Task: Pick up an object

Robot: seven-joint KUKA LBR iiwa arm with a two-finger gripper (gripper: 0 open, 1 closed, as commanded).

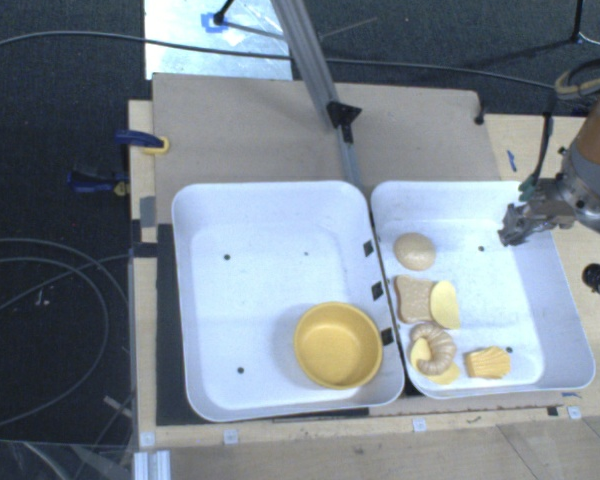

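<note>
I'm seeing the claw [513, 226] hovering over the right white bin [555, 298], grip state unclear; the pale round bun-shaped piece [415, 251] is lying well off at its nine o'clock.

Dark carpeted floor [50, 88], black cables [40, 298] looping across it, tan wooden bench [250, 128], blue clamp [95, 180] at its left edge

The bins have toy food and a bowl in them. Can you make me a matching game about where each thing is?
Things:
1. yellow bowl
2. round bun
3. gripper
4. croissant

Places:
A. right bin's near edge, beside the ridged yellow piece
B. left bin's near right corner
C. above the right bin's far right side
D. right bin, farthest back of the food

Pairs: 1-B, 2-D, 3-C, 4-A
</note>
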